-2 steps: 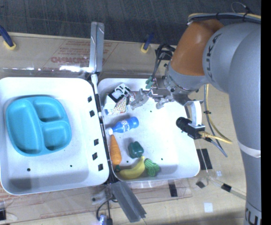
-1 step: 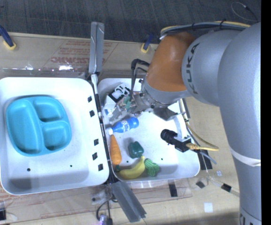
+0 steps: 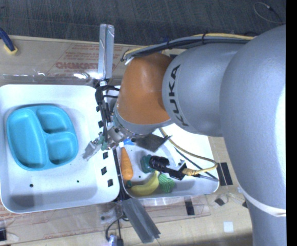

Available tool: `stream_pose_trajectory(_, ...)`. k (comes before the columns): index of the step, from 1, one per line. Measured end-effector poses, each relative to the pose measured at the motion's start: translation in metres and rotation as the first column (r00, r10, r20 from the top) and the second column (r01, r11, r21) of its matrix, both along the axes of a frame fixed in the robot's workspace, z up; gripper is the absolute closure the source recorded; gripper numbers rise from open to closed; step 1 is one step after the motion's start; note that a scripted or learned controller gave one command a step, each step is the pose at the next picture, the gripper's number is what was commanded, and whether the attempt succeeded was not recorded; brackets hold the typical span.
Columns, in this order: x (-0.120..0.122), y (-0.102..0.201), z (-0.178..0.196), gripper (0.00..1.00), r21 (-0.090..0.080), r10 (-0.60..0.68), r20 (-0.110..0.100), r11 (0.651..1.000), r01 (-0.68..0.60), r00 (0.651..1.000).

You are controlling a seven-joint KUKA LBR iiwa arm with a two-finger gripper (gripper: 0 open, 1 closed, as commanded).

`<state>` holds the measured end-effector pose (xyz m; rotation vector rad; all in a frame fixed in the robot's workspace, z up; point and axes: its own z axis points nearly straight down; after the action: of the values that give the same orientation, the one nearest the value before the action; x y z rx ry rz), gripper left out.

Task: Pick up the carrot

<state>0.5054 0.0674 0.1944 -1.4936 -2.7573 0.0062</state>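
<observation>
The orange carrot [image 3: 126,166] lies lengthwise along the left wall of the right bin [image 3: 210,186], its tip pointing toward the front. My gripper [image 3: 93,148] hangs over the right side of the left bin [image 3: 15,201], a short way left of the carrot and slightly behind it. Nothing can be made out in its grasp. The big grey arm with its orange band [image 3: 140,88] hides most of the right bin.
A yellow banana [image 3: 144,185] and a green object [image 3: 166,183] lie at the front of the right bin, just right of the carrot. A blue divided tray [image 3: 40,135] sits in the left bin. The divider between the bins runs beside the carrot.
</observation>
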Motion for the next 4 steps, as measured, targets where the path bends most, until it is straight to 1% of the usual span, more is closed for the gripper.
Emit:
stream_pose_trajectory(1,0.127,-0.043,0.184,0.0,0.0,-0.056,0.006,0.998,0.056,0.998)
stream_pose_trajectory(2,0.105,-0.053,-0.002,0.0,0.001,0.167,0.002,0.986,-0.167,0.986)
stream_pose_trajectory(3,0.038,0.008,-0.004,0.0,0.002,0.404,0.001,0.915,-0.404,0.915)
stream_pose_trajectory(4,-0.023,0.035,-0.105,0.0,0.003,0.449,0.001,0.893,-0.449,0.893)
